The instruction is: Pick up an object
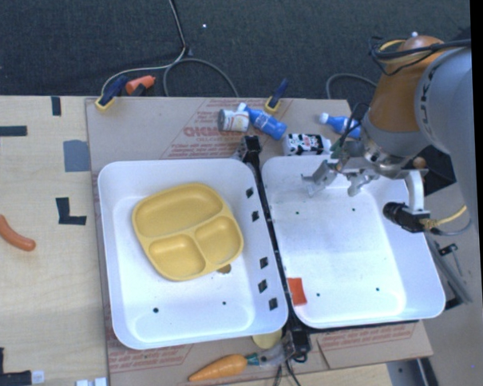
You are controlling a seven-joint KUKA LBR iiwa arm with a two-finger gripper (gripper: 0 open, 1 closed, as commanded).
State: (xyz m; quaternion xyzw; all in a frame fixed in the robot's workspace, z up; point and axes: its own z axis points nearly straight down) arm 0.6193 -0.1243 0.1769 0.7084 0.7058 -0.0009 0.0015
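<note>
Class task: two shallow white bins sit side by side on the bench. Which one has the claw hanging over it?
The right-hand bin. The claw hangs over its far edge, and a small orange piece lies inside. The left-hand bin instead holds a yellow divided plate.

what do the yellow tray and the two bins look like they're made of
Yellow tray: looks like moulded plastic with a matte finish; one even colour, rounded edges, three smooth pressed-in compartments. Left bin and right bin: probably thin white plastic, slightly glossy; rounded corners and a soft sheen on the rims. Coated metal can't be ruled out by look alone.
</note>
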